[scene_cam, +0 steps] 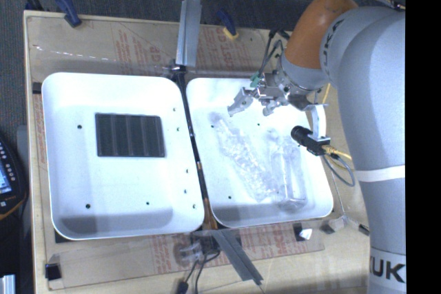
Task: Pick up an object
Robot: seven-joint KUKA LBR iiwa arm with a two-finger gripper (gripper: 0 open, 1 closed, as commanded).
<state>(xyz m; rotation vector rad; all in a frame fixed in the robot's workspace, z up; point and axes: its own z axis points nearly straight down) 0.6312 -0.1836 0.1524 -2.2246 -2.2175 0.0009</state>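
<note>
Clear crinkled plastic items (265,165) in a glossy white bin (227,213).

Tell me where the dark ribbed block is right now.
The dark ribbed block lies flat near the middle of the left bin, across the divider from the claw over the right bin.

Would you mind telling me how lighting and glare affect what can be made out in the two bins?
In the camera view, the right bin is washed out, so its clear plastic items barely register; the left bin glares too, yet its dark grey block stays crisp.
</note>
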